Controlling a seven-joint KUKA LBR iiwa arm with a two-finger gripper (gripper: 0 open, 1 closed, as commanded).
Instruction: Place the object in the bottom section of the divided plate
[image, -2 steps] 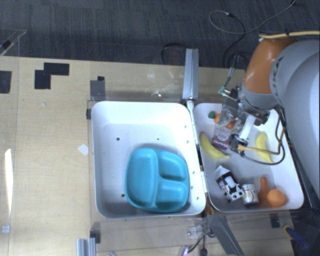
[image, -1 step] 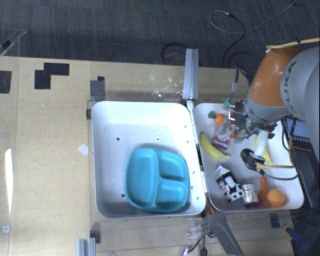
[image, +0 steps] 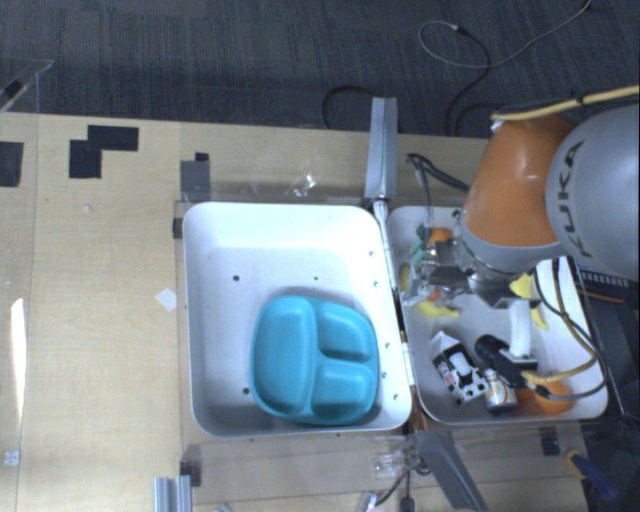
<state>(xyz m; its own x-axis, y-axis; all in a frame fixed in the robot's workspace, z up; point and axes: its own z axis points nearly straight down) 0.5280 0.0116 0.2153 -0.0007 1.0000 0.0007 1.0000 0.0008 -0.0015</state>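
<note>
The gripper (image: 432, 272) hung low over the far part of the right bin (image: 590, 405), among small cluttered objects (image: 470, 375); I could not tell its state or which object it was after. The blue divided plate (image: 315, 357) lay in the left bin (image: 215, 300), left of the gripper and nearer. Its bottom section (image: 345, 385) sat at the plate's near right, so the carry would probably run leftward across the wall between the bins.

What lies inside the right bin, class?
The right bin holds a jumble of small items: a black-and-white one, yellow pieces and something orange. The arm covers the bin's upper part, hiding whatever lies beneath.
</note>
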